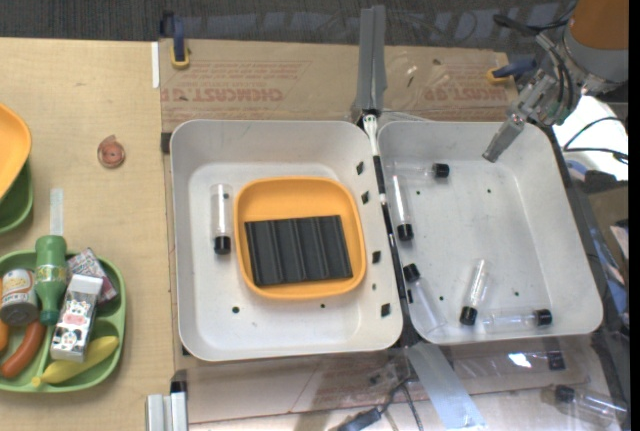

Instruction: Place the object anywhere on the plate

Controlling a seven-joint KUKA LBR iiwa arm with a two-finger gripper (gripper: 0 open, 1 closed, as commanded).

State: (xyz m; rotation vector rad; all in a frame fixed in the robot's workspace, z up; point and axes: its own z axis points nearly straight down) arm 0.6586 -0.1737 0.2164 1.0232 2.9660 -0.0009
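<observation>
An orange plate point(298, 190) lies in the middle of the left bin point(190, 249), and a black ridged slab point(303, 250) rests flat on it. A clear tube with a black cap point(220, 216) lies just left of the plate on the bin floor. The right bin point(500, 229) holds several more clear tubes, among them one along its left wall point(398, 209), one near the front point(472, 291) and one by the front rim point(515, 318). My gripper point(497, 144) hangs over the right bin's far right corner, pointing down and to the left, with nothing seen in it.
On the wooden bench to the left stand a green plate of toy food point(110, 339) and an orange bowl point(10, 154), with a small pink piece point(111, 152) nearby. Cables and a blue-and-orange clamp point(510, 72) sit behind the right bin.
</observation>
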